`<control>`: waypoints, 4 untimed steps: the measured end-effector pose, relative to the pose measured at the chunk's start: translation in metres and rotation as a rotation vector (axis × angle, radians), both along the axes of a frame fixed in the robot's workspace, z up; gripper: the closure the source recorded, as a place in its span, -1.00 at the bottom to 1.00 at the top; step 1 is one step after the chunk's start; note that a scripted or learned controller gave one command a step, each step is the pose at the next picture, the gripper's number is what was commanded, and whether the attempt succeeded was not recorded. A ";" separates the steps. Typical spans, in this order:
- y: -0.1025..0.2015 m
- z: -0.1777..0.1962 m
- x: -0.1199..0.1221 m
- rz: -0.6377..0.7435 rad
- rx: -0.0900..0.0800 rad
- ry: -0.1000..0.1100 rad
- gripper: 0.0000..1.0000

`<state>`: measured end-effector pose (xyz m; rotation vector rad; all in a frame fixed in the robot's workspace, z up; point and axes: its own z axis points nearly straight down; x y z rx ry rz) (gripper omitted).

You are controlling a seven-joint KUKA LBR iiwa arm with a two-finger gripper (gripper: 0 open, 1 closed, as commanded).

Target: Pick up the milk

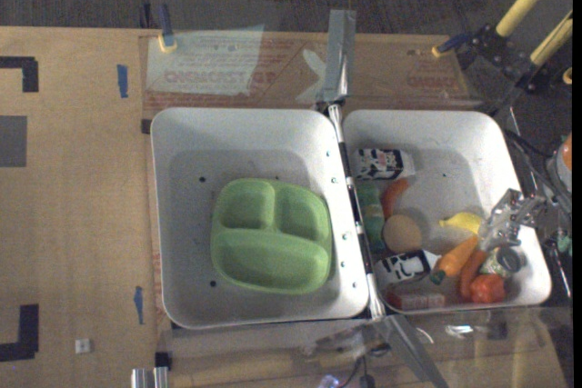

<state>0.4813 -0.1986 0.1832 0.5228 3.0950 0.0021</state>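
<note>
Plainly, the pick is not yet made: the milk (383, 163) lies untouched at the right bin's (473, 124) far-left corner. The pincer (509, 218) hovers near that bin's right edge, over the banana (462, 221); I cannot tell its state. Reach, grasp and lift remain.

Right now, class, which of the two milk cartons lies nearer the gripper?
The lower milk carton, beside the egg, lies nearer the gripper; the upper milk carton sits by the right bin's far wall.
</note>
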 end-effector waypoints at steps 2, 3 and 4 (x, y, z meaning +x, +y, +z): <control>0.130 0.150 0.001 0.028 0.000 0.002 1.00; 0.136 0.077 0.000 -0.076 0.000 0.004 1.00; 0.161 -0.001 -0.001 0.057 0.000 0.005 1.00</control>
